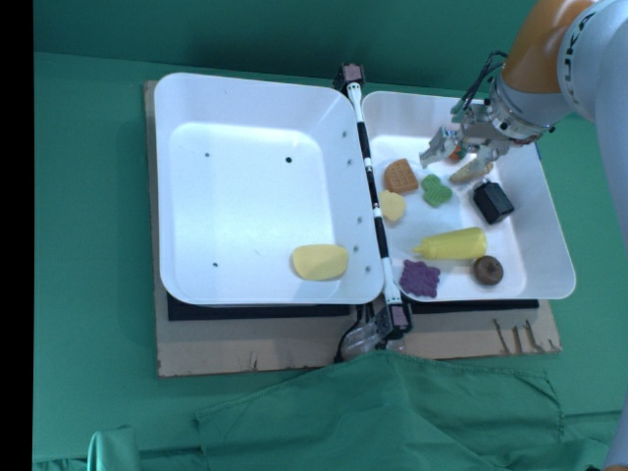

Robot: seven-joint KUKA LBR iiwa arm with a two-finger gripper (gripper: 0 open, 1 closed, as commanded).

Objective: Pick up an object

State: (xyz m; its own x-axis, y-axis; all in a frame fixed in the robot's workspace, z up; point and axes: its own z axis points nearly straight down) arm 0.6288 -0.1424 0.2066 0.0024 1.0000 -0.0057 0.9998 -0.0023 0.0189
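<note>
The right bin [549, 226] holds several toy pieces: an orange waffle [400, 176], a green leafy piece [437, 191], a small pale yellow piece [392, 206], a black block [492, 201], a yellow mustard-like bottle [451, 245], a purple cluster [420, 279], a brown donut [488, 270] and a tan piece [471, 172]. My gripper [461, 151] hangs over the bin's far part, above the tan piece and the green piece, fingers spread open with nothing between them. A yellow lemon-like piece [320, 262] lies in the left bin [196, 101].
A black-and-white divider bar [371, 189] runs between the two bins. Both bins rest on a brown board [196, 346]. A rumpled green cloth [392, 415] lies at the front. The grey arm with its orange band [549, 18] enters from the upper right.
</note>
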